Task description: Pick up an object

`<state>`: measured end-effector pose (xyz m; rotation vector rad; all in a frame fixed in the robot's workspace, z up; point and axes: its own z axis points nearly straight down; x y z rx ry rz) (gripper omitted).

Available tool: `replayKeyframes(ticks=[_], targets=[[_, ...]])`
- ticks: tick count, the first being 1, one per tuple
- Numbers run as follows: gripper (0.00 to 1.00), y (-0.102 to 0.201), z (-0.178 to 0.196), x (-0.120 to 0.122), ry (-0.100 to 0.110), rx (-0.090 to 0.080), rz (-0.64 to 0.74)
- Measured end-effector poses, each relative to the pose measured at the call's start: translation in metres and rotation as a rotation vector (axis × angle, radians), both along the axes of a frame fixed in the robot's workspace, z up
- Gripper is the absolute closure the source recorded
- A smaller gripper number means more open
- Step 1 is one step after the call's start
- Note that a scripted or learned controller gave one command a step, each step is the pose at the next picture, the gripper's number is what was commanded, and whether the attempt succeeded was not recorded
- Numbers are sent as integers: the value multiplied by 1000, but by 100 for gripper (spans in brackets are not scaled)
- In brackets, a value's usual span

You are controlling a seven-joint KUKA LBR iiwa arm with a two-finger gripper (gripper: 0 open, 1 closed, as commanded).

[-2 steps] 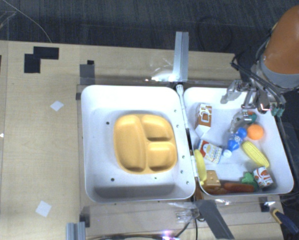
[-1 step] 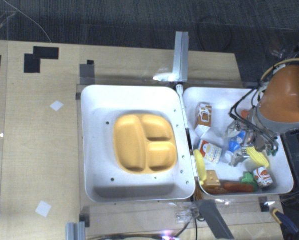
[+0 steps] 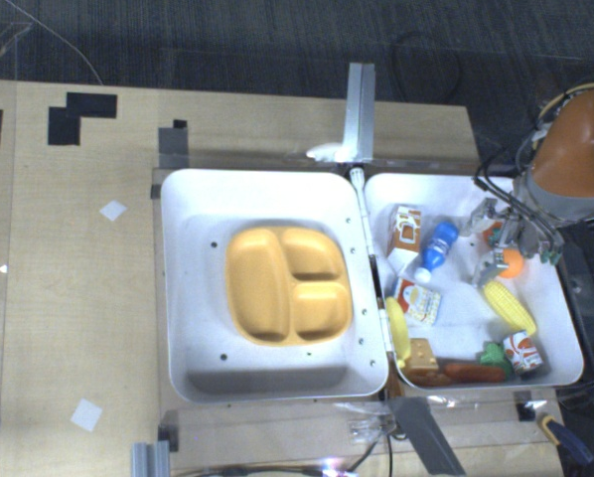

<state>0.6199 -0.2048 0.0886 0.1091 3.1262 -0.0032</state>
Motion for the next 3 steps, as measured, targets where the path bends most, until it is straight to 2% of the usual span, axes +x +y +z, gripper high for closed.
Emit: replayKeyframes(ticks=[1, 2, 3], targets=[[0, 89, 22, 29, 0, 6, -261], [0, 108, 10, 37, -16, -7, -78], [0, -8, 27, 6, 0, -2, -117]])
